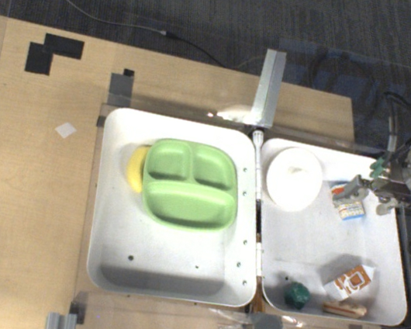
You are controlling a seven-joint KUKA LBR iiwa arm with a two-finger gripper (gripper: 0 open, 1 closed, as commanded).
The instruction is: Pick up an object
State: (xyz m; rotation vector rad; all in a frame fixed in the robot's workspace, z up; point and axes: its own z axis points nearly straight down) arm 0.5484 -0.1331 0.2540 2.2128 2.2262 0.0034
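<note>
My gripper (369,195) hangs over the upper right part of the right bin (400,269), with its fingers spread open. A small blue, white and red packet (349,205) lies on the bin floor just below the left finger, not held between the fingers. Further objects in this bin are a white round lid (294,178) at the upper left, a brown and white box (351,279) at the lower right, a dark green ball (297,295) and a brown stick-like piece (344,309) along the front wall.
The left bin (108,245) holds a green divided plate (189,183) with a yellow object (135,169) poking out from under its left side. A metal post (268,92) stands behind the wall between the bins.
</note>
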